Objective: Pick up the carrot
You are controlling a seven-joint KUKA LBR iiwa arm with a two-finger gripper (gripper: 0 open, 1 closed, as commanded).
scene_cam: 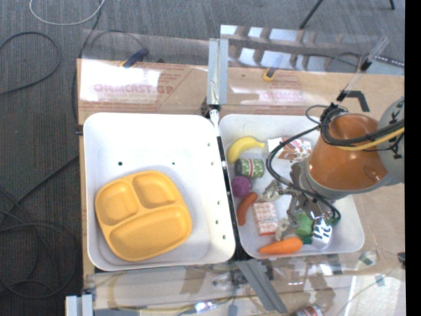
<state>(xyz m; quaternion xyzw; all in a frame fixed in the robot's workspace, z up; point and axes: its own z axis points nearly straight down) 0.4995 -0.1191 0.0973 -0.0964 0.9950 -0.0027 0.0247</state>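
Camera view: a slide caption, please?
Gripper hovers over toys in the right bin, just above the carrot.

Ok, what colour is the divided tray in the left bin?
Yellow-orange, seen plainly in the camera view: the divided tray.

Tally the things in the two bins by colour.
Yellow: 2, tray, banana
Orange: 1, carrot
Purple: 1, ball
Red: 2, sausage, carton
Green: 2, can, toy
Total: 8

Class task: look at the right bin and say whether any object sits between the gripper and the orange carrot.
Nothing visible does. The orange carrot lies exposed by the right bin's near wall, just below the gripper; a green item sits beside it, not over it.
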